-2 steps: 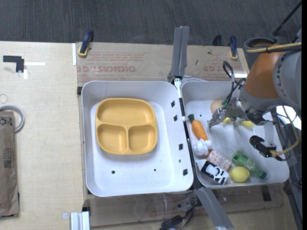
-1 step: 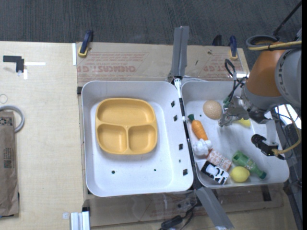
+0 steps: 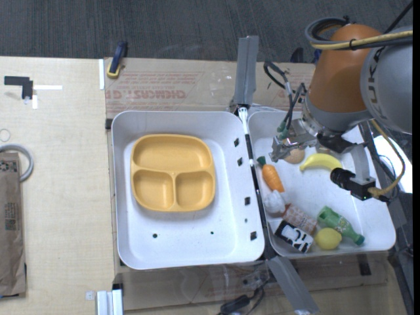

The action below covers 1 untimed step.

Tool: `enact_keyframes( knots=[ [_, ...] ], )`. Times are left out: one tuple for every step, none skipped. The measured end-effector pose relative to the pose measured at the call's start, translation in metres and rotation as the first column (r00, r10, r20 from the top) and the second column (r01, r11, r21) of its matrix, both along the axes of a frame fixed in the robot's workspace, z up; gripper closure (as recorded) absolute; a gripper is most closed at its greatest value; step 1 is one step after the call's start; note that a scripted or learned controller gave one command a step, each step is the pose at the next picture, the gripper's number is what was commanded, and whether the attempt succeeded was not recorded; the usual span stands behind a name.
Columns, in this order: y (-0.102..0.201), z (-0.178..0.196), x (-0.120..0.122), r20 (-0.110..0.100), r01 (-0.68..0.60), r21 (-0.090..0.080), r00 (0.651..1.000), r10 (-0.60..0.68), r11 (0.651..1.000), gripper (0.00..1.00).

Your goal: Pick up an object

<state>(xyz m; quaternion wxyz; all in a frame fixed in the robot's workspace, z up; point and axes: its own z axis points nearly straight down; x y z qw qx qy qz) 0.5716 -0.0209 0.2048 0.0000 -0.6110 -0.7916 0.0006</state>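
- Reaching down into the right-hand shallow white bin [image 3: 384,238], the grey arm with the orange band [image 3: 344,64] has its two-finger gripper [image 3: 287,151] low over the bin's far left corner; my reading is that the approach-and-grasp step is in hand and nothing is lifted yet.
- How the jaws stand I cannot tell: the wrist and its cables hide them, and nothing shows plainly between them.
- Just beside the gripper tip, touching or nearly so, lies a small pale tan rounded object [image 3: 296,155], the likeliest target.
- A yellow plastic banana [image 3: 319,161] lies close on the arm's side of the tip; an orange plastic carrot [image 3: 272,178] lies just below the tip in the picture.
- Farther toward the bin's near edge sit a green plastic bottle [image 3: 340,223], a yellow lemon-like ball [image 3: 328,239] and a black-and-white small box [image 3: 293,236].
- The next move, as I judge it, calls for closing squarely on one item without nudging the banana, then rising straight.
- The left-hand white bin [image 3: 131,241], well apart from the gripper, holds a yellow three-compartment plastic plate [image 3: 173,172].
- Faint red printing runs along the cardboard strip [image 3: 164,84] behind the bins; it looks mirrored and I cannot read it with confidence. The small box's markings are too small to read.
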Motion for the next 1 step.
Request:
enact_keyframes(
  knots=[
    [-0.0284,0.0503,-0.0397,-0.001,0.424,-0.002,0.906,-0.424,0.906,1.0]
  ],
)
